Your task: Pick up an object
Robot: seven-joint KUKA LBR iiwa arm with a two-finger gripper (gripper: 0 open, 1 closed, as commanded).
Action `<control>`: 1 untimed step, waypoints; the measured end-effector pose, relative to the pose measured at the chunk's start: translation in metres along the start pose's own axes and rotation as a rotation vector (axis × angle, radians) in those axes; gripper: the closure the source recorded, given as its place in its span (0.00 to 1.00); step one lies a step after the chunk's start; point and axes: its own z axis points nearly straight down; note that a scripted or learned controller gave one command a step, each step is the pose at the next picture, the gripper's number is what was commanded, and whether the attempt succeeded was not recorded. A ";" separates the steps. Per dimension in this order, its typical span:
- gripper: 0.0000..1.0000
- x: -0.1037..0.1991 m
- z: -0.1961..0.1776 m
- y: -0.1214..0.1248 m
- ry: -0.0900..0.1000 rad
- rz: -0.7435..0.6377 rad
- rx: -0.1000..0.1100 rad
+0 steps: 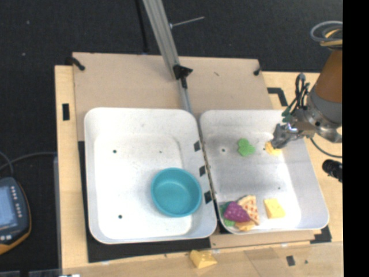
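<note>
Setting: robotics lab test cell, not a home or shop.
Bench: plain tan board (150, 79) on a dark carpet-like floor (46, 22), with black brackets at its corners.
Bins: two shallow white bins, left (115, 131) and right (300, 201), side by side at the board's centre.
Arm: grey industrial arm with an orange band (330, 82), entering at 3 o'clock, cables trailing along it.
Mast: aluminium rail (161, 30) slanting in from 12 o'clock, ending at the seam between the bins.
Controller: handheld pendant with a screen (11, 209) and cord, on the floor at 8 o'clock.
Test props: teal bowl (176, 192) and small toy foods (245, 211) in the bins.
</note>
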 end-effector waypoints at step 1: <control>1.00 0.041 0.002 0.005 0.003 0.000 0.007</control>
